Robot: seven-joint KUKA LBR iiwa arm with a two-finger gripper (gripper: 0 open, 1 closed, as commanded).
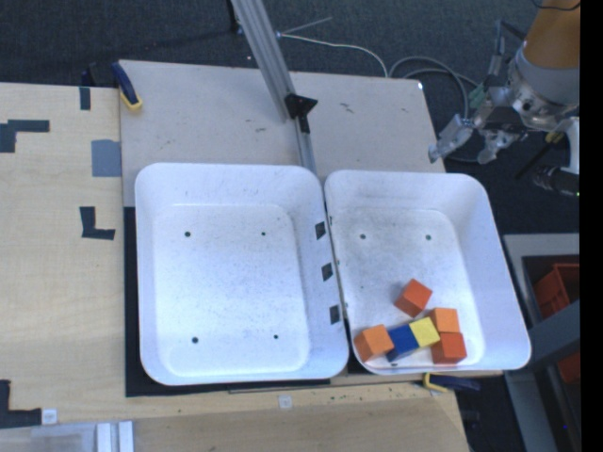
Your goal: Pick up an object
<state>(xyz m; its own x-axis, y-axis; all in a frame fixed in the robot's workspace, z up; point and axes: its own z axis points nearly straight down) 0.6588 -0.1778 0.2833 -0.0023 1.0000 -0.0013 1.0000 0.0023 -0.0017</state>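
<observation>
1. Hung at the upper right of the camera view: end effector (468, 141), beyond the far right corner of the right bin (490, 252), over the dark floor (396, 17) rather than over either bin.
2. Fingers spread apart, one grey finger (450, 139) angled down to the left and a darker one beside it; nothing between them.
3. Rose above it toward the top right corner: grey wrist, then the orange band (554, 26) of the arm.
4. Lay well apart from the end effector, clustered in the near right corner of the right bin: an orange cube (413, 298) tilted on its own, slightly farther back; an orange block (446, 320) against the right side; a red-orange block (451, 347) just in front of it; a yellow cube (424, 331) touching a blue block (402, 341); another orange cube (375, 341) at the left end of the group.
5. Sat beside it, edge to edge: left bin (226, 271), white with fine dark speckles.
6. Carried both bins: pale surface (207, 111), with a slanted metal rail (268, 45) running from the top down to the seam between the bins.
7. Trailed across the floor behind the surface: a thin white cable (377, 59).
</observation>
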